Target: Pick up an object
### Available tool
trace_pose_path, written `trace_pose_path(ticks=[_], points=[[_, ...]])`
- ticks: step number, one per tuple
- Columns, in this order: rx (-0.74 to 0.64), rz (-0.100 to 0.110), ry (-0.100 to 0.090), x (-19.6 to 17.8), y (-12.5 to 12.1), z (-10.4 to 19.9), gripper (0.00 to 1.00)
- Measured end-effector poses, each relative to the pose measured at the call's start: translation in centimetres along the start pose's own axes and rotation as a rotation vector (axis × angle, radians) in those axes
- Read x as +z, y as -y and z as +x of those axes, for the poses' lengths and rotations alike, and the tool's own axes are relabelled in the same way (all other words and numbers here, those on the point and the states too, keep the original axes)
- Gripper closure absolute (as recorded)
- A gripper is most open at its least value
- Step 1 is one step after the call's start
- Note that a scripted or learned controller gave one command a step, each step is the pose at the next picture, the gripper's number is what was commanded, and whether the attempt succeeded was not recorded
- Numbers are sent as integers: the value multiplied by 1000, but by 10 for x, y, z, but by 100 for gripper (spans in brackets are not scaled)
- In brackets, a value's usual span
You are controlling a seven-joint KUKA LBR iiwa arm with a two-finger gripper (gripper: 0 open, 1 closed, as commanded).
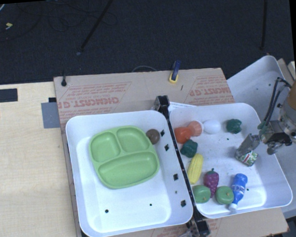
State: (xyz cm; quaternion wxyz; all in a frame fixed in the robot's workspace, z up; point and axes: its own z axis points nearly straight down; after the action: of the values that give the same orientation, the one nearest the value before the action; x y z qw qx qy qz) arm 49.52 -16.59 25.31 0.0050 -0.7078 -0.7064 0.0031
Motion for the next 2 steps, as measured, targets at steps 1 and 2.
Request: trace_pose_path(ticks=[1, 2], points=[[-2, -10, 2, -5, -2, 0, 0], [-3, -4, 0, 57, 3, 3, 0]])
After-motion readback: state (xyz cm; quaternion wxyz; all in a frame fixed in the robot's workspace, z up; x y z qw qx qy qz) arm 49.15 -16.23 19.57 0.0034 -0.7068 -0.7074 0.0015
